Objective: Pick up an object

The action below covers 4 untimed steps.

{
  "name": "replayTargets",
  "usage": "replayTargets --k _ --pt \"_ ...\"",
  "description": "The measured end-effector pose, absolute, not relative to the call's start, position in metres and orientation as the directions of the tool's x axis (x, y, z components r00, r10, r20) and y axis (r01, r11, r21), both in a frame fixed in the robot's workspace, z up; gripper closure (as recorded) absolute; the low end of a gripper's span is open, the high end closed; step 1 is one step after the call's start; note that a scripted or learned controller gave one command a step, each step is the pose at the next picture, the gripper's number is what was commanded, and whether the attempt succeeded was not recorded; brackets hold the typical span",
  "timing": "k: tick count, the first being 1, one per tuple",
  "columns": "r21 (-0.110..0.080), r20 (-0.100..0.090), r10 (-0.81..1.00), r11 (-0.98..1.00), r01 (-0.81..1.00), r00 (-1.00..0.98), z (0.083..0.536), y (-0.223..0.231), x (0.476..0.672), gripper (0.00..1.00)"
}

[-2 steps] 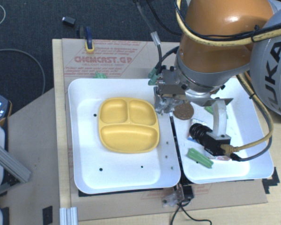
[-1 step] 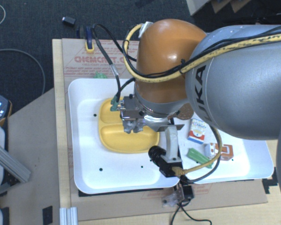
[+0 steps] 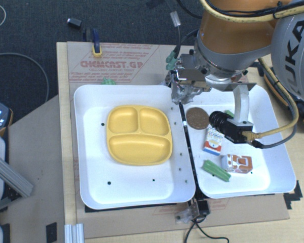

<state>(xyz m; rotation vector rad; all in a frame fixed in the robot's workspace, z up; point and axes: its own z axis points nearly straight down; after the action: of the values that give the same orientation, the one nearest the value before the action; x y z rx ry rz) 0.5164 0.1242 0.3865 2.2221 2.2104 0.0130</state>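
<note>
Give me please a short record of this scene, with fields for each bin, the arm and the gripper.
left bin: holds one yellow divided plate, three compartments, lying flat
right bin: holds a brown round disc, a small red, white and blue carton, a green piece, an orange and white packet
arm: over the far part of the right bin
gripper: low at the far end of the divide between the bins; whether it grips anything cannot be told
</note>
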Motion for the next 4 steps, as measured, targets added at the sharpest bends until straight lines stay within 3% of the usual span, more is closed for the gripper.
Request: replayTargets --k 1,2,3,4 --pt "-0.008 0.000 1.000 -0.004 1.000 0.004 0.294 0.049 0.479 1.00" --pt "0.008 0.002 1.000 0.004 1.000 -0.004 0.401 0.100 0.480 1.00" --pt "-0.003 0.000 1.000 -0.002 1.000 0.002 0.313 0.087 0.519 1.00" --pt "0.004 0.001 1.000 0.003 1.000 -0.003 0.393 0.127 0.489 1.00"
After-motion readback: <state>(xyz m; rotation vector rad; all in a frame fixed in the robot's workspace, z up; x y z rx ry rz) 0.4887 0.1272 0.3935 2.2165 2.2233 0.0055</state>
